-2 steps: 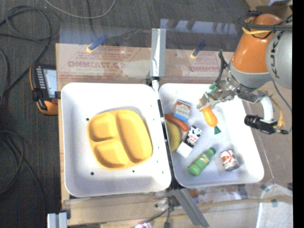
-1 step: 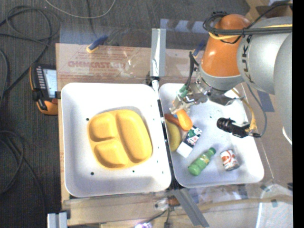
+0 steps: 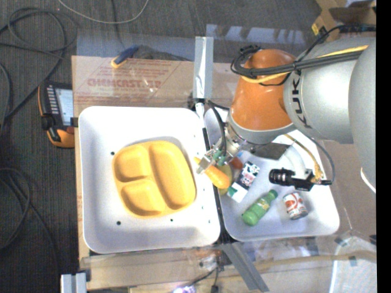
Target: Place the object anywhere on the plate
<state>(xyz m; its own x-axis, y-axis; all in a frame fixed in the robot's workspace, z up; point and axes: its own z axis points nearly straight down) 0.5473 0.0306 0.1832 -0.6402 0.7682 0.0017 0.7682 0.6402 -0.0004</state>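
Nearest the camera, a green plastic bottle (image 3: 259,207) and a red-and-white can (image 3: 295,205) lie in the right white bin (image 3: 324,224). Beyond them, the tool (image 3: 215,161) hangs over the seam between the bins, pinching a small orange-yellow rounded object (image 3: 218,175) that hangs just beneath it. The yellow three-compartment plastic plate (image 3: 154,177) sits in the left white bin (image 3: 98,133), near the object. The grip looks shallow; a jolt could drop the object onto the rim.
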